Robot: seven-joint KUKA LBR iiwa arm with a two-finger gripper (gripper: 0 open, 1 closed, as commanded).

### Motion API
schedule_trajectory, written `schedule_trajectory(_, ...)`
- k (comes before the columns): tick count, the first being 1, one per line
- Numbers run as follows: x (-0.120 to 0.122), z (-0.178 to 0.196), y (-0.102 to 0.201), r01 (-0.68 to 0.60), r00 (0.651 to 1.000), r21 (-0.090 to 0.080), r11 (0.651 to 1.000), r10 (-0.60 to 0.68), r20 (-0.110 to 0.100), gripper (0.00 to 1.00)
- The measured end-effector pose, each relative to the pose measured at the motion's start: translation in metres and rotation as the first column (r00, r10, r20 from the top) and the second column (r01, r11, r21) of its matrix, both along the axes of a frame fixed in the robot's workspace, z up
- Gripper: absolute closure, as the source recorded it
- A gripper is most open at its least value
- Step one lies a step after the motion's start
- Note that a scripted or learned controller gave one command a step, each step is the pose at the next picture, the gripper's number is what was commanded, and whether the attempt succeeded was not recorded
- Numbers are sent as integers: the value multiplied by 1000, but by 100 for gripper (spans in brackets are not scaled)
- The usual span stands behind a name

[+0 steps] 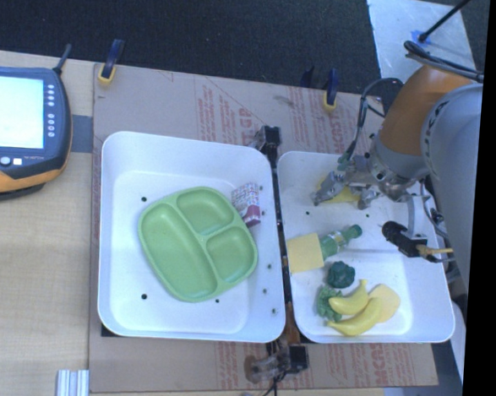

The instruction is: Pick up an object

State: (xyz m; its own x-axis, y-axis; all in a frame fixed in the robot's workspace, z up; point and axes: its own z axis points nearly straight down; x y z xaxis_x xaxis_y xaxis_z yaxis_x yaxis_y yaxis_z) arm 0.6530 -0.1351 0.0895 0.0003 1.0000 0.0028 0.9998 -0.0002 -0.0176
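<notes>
My gripper (343, 189) reaches into the far part of the right bin (429, 328), low over its floor, with something yellow at its fingertips; whether it is gripped I cannot make out. Nearer in the same bin lie a yellow block (304, 253), a green bottle (341, 240), a dark green broccoli-like piece (340, 276), a small green item (323, 302) and two yellow bananas (365, 309). In the left bin (110, 226) rests a green divided plate (197, 244), with a small red-and-white can (248, 202) beside its far right edge.
A teach pendant (20, 126) with a white screen lies on the bench to the far left. Clamps (110, 65) hold the cardboard sheet at its far edge. The arm's grey body and orange band (428, 104) hang over the right bin's far right corner.
</notes>
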Motion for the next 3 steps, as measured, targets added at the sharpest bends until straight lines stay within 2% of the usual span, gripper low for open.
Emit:
schedule_trajectory(1,1,1,-20,-1,1000,0,1000,1,3,0)
schedule_trajectory(2,-44,43,-21,-4,1000,-3,1000,4,14,0)
schedule_trajectory(3,-13,2,12,-6,1000,-4,1000,6,14,0)
